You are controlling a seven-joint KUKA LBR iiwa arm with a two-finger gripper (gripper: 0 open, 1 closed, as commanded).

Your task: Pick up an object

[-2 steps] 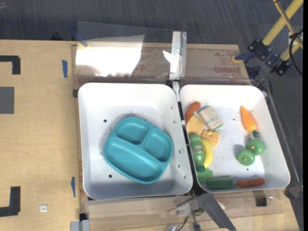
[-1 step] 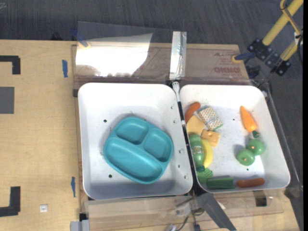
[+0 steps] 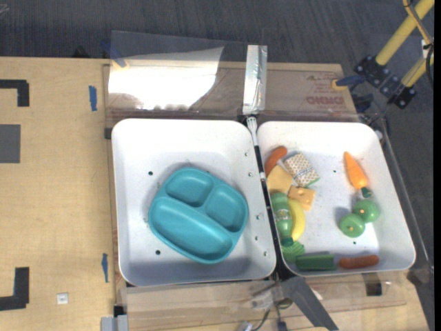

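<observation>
Nothing is picked up yet. The carrot (image 3: 355,171) lies in the right bin (image 3: 396,185), far from the blue tray (image 3: 198,214). I cannot tell about any grip.

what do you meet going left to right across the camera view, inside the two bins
teal divided plate → yellow banana → green apple
</observation>
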